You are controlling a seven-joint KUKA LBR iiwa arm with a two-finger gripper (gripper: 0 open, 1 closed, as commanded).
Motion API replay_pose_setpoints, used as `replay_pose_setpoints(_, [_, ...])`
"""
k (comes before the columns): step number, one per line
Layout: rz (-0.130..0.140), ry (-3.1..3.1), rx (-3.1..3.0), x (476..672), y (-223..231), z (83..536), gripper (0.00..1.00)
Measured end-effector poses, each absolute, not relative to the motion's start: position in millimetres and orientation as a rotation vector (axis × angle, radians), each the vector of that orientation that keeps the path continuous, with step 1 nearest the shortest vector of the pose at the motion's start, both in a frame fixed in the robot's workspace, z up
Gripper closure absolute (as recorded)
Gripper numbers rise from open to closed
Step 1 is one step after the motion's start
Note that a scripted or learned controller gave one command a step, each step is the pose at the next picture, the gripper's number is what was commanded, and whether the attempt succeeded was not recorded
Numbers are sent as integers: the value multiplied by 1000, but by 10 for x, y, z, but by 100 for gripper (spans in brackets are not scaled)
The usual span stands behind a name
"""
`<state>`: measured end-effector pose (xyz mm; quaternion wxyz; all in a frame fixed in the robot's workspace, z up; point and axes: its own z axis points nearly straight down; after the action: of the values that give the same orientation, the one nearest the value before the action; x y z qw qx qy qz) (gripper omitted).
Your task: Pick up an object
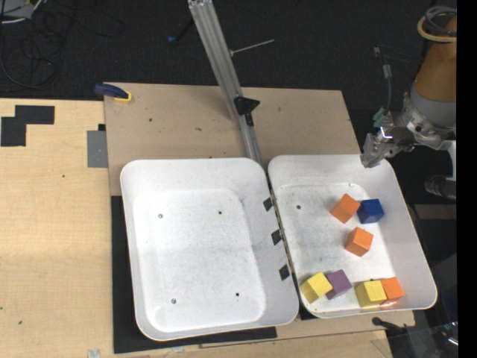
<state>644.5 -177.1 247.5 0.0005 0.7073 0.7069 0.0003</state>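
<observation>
Two white bins sit side by side on the wooden counter [186, 118]. The left bin [141, 181] is on one side and the right bin [313, 174] holds all the blocks.

There are seven little blocks in the right bin. An orange block [344, 207] sits near the middle, and a blue block [370, 210] is touching its right side. A second orange block [359, 241] lies just below those two. Along the near edge of the bin there is a row: a yellow block [317, 286] with a purple block [338, 282] right beside it, then a second yellow block [370, 293] with a third orange block [392, 289] pressed against it.

The gripper [373, 154] hangs over the far right corner of the right bin, well apart from all the blocks. Nothing is between its fingers. It is too small and dark to tell if it is wide or narrow.

A long metal bar [223, 69] leans across the counter behind the bins.
</observation>
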Motion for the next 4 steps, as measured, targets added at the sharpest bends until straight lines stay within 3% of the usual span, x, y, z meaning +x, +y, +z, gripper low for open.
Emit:
replay_pose_setpoints(3, [-3, 2230, 2221, 6103, -245, 2291, 100])
replay_pose_setpoints(4, [-5, 2231, 2221, 5900, 240, 2199, 100])
